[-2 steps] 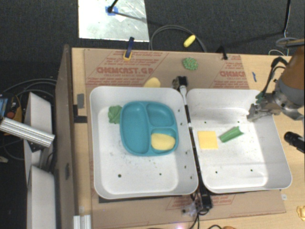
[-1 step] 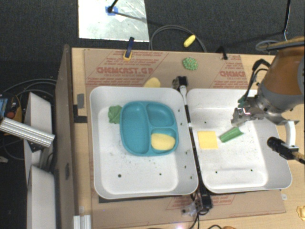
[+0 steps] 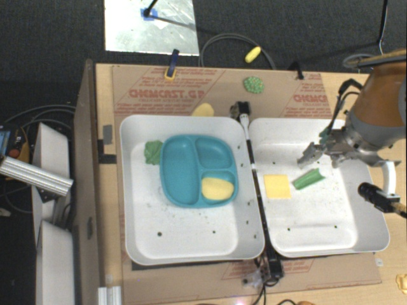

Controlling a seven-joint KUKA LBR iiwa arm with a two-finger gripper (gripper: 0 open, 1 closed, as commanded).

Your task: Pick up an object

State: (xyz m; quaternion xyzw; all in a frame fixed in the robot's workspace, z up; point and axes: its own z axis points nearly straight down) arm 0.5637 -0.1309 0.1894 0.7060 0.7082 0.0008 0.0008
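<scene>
White left bin (image 3: 137, 189): a teal tray (image 3: 191, 170) is held at its middle, a yellow piece (image 3: 217, 188) lying in the tray's lower right compartment.
Right bin (image 3: 318, 234): a yellow square (image 3: 277, 186) is seen near its left edge, a green block (image 3: 308, 179) just beside it.
Block axis: tilted, rising toward the right.
Gripper (image 3: 316, 154): hung just above the block's upper end, slightly toward the far edge; whether open or closed cannot be told.
Coming move: a short descent toward the near edge is judged needed.

grey arm (image 3: 372, 129), orange band, black cable, metal gripper (image 3: 316, 154)
</scene>
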